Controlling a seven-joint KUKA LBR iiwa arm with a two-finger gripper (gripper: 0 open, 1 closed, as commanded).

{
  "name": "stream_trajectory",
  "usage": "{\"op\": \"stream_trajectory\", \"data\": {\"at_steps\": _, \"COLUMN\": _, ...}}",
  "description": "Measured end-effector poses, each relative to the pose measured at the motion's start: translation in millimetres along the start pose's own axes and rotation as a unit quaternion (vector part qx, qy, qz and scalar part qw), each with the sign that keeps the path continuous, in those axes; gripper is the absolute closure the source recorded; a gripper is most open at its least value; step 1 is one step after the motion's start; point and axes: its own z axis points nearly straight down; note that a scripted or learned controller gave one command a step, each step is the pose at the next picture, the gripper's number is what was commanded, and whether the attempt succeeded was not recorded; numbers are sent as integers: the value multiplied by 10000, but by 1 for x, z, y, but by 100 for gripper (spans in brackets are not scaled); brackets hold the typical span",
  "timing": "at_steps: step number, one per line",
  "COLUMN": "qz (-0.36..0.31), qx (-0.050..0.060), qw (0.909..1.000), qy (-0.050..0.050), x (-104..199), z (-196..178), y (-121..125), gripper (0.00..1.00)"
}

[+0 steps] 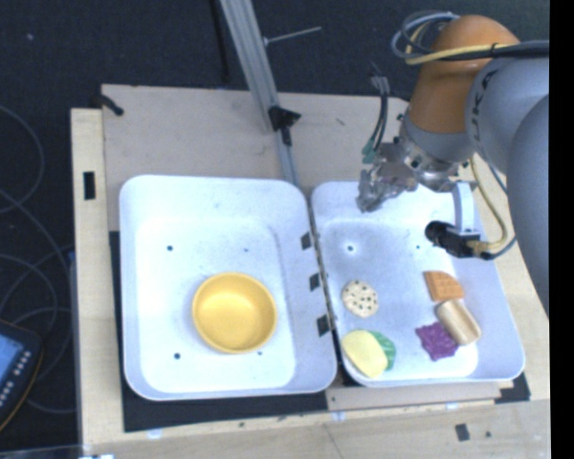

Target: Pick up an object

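My gripper (371,197) hangs over the far left corner of the right bin (402,237), with nothing visible between its fingers. Toward that bin's near side lie a chocolate-chip cookie (361,299), a yellow and green piece (367,352), a purple bunch of grapes (436,341), a tan cylinder (456,321) and an orange slice-shaped piece (442,284). All of them lie well below the gripper in the view, apart from it.
A yellow bowl (233,312) sits in the left bin (172,218). A slanted metal rail (253,60) rises behind the bins. A black clamp with a cable (452,238) hangs over the right bin's far right part.
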Motion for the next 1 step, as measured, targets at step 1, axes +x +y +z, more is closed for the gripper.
{"op": "stream_trajectory", "data": {"at_steps": 1, "qz": 0, "qx": -11, "qw": 10000, "qy": 2, "x": 50, "z": -15, "y": -3, "gripper": 100}}
